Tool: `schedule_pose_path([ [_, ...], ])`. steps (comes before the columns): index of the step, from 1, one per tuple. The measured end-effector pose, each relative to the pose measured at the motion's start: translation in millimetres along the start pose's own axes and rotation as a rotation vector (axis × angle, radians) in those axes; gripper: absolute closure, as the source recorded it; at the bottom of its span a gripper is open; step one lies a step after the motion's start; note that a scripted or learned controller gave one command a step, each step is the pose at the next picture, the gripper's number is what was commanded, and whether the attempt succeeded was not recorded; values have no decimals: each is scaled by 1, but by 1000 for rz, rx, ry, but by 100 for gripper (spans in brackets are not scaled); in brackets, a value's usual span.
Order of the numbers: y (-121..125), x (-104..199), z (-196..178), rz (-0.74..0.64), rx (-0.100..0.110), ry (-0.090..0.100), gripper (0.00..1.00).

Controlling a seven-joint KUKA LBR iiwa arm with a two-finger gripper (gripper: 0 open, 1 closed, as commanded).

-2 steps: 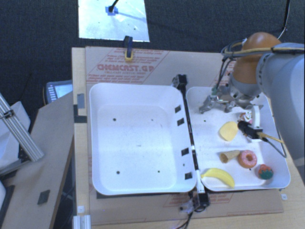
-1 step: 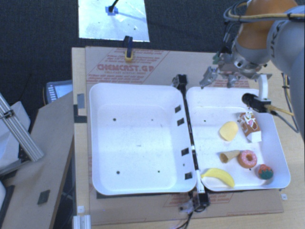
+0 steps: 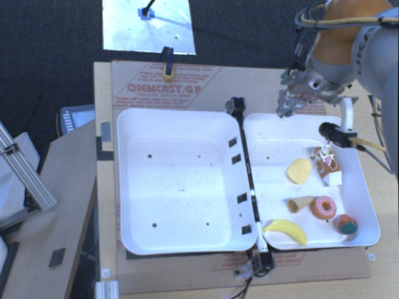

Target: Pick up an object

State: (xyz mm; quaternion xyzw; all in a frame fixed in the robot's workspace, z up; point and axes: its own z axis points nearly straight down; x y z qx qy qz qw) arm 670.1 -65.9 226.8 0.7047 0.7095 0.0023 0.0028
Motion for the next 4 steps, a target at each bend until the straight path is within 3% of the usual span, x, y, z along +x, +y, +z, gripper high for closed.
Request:
schedule_pose_path([
  [1,1,-16,-226,0,-15,-4,100],
  [2,-3,-67,-110,10,14,0,100],
  [3,-1,-64,-117,4,5,-1,0],
  [4,-6,-52,152,2,15,2,0],
])
